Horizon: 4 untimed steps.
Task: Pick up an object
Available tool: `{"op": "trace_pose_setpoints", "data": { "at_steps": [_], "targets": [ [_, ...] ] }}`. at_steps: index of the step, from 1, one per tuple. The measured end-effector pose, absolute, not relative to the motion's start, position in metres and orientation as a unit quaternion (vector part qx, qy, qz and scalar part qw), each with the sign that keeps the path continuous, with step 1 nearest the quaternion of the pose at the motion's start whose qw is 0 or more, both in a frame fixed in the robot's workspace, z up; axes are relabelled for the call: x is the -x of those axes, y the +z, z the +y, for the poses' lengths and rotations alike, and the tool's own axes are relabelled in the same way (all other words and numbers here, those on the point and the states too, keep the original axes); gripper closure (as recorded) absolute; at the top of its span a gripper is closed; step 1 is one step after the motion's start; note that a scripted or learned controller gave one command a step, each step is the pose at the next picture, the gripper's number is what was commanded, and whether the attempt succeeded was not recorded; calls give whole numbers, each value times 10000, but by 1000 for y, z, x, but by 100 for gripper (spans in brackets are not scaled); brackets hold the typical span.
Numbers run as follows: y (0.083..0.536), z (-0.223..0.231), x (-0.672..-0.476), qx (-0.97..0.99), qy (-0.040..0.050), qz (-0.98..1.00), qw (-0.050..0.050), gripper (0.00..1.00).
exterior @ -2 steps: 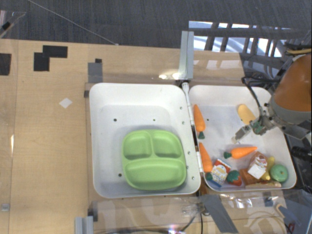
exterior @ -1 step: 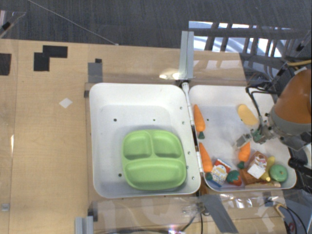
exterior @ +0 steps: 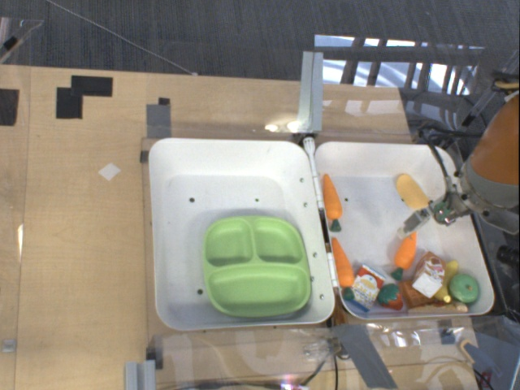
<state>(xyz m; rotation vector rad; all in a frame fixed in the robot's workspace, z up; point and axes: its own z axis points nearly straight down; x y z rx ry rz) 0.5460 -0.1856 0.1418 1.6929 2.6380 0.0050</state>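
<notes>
Here, as seen from above:
- Worktop (exterior: 81, 242) carries two white bins side by side.
- Left bin (exterior: 183, 169) holds a green divided plate (exterior: 257, 265).
- Right bin (exterior: 370, 173) holds carrots: one (exterior: 331, 198) by the divider, one (exterior: 342, 262) lower down, a short one (exterior: 405, 251) mid-bin.
- Yellow piece (exterior: 412, 191) lies near the far side; a green round item (exterior: 464, 288) and small packets (exterior: 426, 279) sit in the near corner.
- Claw (exterior: 416, 222) hangs just above the short carrot; cannot tell whether it is spread or pressed together.

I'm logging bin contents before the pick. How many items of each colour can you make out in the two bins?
Orange carrots: 3
Yellow piece: 1
Green plate: 1
Green round piece: 1
Printed packets: 2
Total: 8; the corner pile may hide more.
</notes>
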Motion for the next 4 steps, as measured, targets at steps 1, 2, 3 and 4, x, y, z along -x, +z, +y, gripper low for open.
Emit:
{"op": "trace_pose_setpoints", "data": {
  "at_steps": [1, 2, 3, 4],
  "targets": [
    [140, -127, -561, -4560, 14, 8900, 31, 0],
    [111, -170, -504, -4271, 7, 9042, 24, 0],
    [94, -170, -503, -5351, 15, 8448, 26, 0],
    [92, -179, -550, -5114, 30, 8593, 73, 0]
  ]
}}
